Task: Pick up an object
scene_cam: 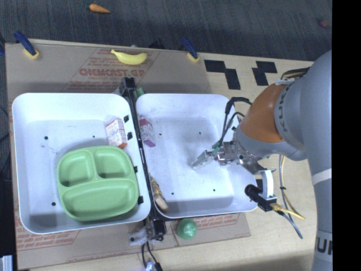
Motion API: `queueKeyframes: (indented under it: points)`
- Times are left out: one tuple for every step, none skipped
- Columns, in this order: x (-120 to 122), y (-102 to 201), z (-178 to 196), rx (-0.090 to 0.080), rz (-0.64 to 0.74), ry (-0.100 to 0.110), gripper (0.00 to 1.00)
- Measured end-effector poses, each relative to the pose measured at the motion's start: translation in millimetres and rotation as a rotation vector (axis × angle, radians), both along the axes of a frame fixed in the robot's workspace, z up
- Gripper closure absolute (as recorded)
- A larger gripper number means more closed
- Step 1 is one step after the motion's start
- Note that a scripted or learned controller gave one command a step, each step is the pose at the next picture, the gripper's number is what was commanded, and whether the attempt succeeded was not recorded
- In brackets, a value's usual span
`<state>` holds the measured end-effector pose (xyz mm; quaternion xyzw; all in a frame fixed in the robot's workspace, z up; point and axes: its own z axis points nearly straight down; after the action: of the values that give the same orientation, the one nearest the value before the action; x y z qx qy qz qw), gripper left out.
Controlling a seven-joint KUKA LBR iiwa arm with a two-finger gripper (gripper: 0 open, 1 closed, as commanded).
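In the right bin [186,103] the gripper [201,160] (grip unclear) hovers, carton [146,131] well left.

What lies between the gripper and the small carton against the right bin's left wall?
In the camera view, bare white bin floor lies between the gripper and the small carton.

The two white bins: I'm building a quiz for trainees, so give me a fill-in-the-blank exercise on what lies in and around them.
1. The green divided tray lies in the ____ bin as the camera sees it.
2. The yellow banana rests on the cardboard, ____ the bins.
3. The green ball sits on the cardboard just below the ____ bin's near rim.
4. The gripper is over the ____ bin.

Missing words: left; outside; right; right
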<state>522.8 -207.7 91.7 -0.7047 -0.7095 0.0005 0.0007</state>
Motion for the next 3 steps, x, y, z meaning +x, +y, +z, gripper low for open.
queueKeyframes:
  points:
    - [98, -3, 1, 0.000, -0.001, -0.003, 0.00]
    - [15, -4, 45, 0.000, -0.002, 0.000, 0.00]
    - [121, -3, 81, -0.002, -0.001, -0.005, 0.00]
